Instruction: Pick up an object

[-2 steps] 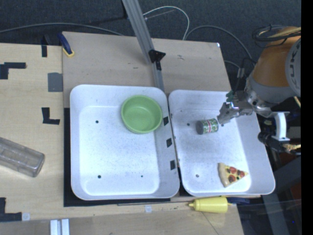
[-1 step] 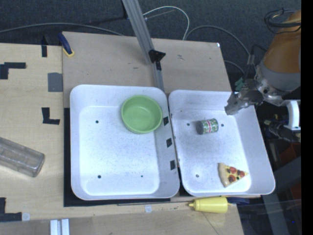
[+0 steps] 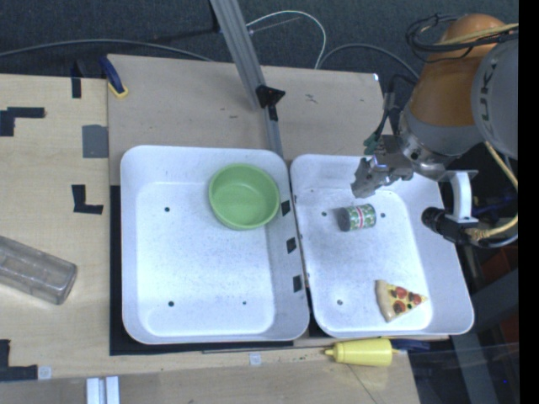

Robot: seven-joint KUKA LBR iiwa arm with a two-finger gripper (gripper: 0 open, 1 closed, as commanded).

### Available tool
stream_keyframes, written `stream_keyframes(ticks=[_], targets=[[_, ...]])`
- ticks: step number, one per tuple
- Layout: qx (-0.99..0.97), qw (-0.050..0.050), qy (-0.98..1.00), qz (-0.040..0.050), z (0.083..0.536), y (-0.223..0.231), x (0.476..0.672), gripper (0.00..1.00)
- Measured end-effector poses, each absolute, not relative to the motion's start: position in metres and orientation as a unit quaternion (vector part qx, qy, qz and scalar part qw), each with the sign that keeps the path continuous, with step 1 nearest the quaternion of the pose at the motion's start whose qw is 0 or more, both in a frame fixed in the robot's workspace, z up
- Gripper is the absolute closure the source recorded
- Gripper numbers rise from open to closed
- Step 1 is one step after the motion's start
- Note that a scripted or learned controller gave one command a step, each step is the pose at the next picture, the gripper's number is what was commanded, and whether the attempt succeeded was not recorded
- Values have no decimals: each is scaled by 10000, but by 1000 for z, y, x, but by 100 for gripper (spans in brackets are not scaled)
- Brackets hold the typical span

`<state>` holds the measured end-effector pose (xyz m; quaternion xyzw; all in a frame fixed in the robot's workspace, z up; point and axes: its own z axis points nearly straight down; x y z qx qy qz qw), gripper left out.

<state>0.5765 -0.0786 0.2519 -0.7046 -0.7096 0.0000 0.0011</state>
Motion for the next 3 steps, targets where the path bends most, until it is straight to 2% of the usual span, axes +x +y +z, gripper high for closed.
stream_keyframes(ticks=[2, 3], targets=[[-7045, 6, -7097, -3, 254, 26, 612, 100], [-7049, 16, -7093, 12, 229, 79, 619, 100]])
